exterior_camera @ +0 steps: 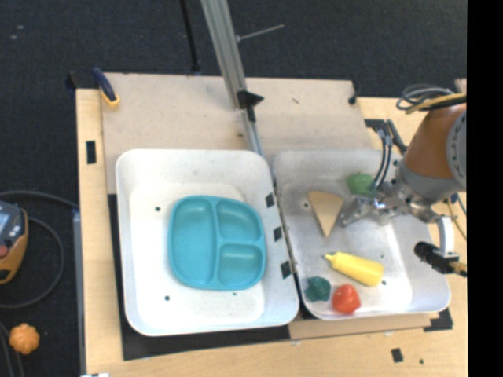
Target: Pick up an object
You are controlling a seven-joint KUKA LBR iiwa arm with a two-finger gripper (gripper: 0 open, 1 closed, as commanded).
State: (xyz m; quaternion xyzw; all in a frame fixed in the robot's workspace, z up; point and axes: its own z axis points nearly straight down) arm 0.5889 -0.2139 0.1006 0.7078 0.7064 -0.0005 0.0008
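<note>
The gripper (351, 210) hangs low in the right bin (424, 293), right of frame centre; whether it is parted or closed cannot be told. The tan wedge (324, 209) lies touching or just beside its tip on the left, its long axis running down-left, making it the nearest candidate.

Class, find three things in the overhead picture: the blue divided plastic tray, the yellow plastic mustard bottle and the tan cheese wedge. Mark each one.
Blue divided plastic tray (216, 242): camera view, its middle ridge.
Yellow plastic mustard bottle (360, 268): camera view, mid-body.
Tan cheese wedge (324, 208): camera view, centre of its top face.
</note>
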